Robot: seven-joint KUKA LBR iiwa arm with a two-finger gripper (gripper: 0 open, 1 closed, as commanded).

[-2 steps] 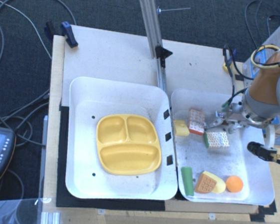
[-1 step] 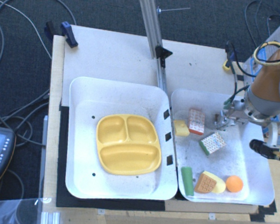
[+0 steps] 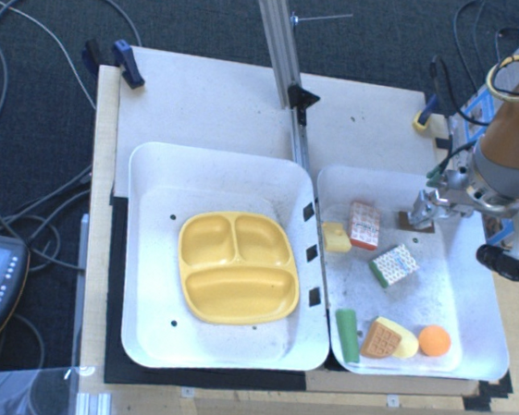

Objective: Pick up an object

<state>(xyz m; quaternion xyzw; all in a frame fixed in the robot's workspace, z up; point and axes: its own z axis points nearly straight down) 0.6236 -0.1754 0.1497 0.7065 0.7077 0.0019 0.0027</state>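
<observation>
Grey tool [image 3: 424, 211], grip state indiscernible, above right bin [image 3: 475, 273]; red-patterned box [image 3: 364, 225] nearby, print illegible.

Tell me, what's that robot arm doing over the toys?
The robot arm's hand hangs over the back of the right bin, near a small brown block. It's not holding anything yet. Toy food lies in that bin, like an orange ball and a green stick. The left bin holds a yellow tray.
</observation>
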